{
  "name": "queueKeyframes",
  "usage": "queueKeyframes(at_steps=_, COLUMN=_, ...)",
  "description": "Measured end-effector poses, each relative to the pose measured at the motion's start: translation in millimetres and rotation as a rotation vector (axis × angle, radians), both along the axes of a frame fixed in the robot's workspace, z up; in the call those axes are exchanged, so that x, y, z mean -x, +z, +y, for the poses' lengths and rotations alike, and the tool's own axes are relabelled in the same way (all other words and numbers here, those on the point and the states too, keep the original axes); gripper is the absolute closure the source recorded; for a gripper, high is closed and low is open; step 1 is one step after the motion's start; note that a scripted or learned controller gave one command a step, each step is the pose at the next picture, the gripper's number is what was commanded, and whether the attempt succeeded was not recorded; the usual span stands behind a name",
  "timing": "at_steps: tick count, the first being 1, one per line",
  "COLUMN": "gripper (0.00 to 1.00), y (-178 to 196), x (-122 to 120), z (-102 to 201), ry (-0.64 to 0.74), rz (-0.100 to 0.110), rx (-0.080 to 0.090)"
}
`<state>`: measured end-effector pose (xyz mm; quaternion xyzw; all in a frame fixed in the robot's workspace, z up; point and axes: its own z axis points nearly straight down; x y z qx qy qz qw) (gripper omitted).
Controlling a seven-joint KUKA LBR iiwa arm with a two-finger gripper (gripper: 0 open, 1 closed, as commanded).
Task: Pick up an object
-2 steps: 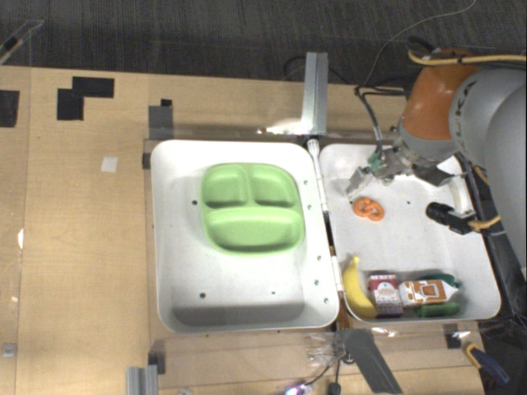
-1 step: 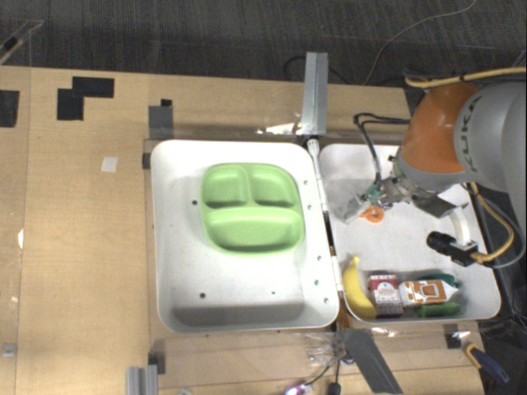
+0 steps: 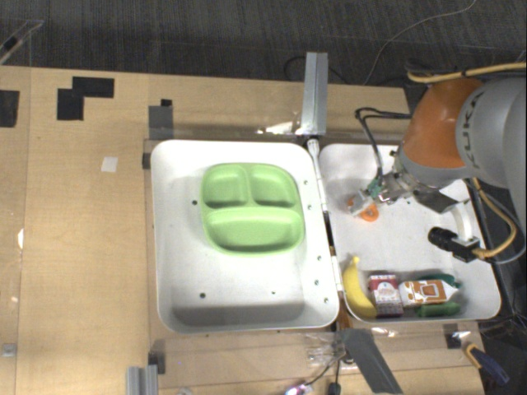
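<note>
My gripper point(image 3: 368, 194) reaches down into the upper left part of the right bin point(image 3: 486, 303), under the grey arm with its orange band point(image 3: 436, 130). A small orange object point(image 3: 368, 213) lies right beneath the gripper tip, touching it or very close; I cannot tell whether it is held. Along the bin's front wall lie a yellow banana point(image 3: 353, 287), a dark red box point(image 3: 384, 295), an orange and white packet point(image 3: 422, 290) and a green item point(image 3: 434, 309).
The left bin point(image 3: 177, 245) holds a green divided plate point(image 3: 249, 206). A metal post point(image 3: 315, 97) stands behind the divider between the bins. Black cables and a black connector point(image 3: 449, 241) hang at the arm's right side, over the right bin.
</note>
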<state>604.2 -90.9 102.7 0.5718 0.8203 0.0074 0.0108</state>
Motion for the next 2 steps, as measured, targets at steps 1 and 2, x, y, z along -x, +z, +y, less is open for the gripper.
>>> queueKeyframes(at_steps=1, gripper=1.0, y=82.4, x=1.1, z=80.6, ry=-0.199, rz=0.02, rx=-0.004)
queueKeyframes(at_steps=2, gripper=1.0, y=92.9, x=-8.6, z=41.1, ry=-0.11, rz=0.02, rx=-0.001)
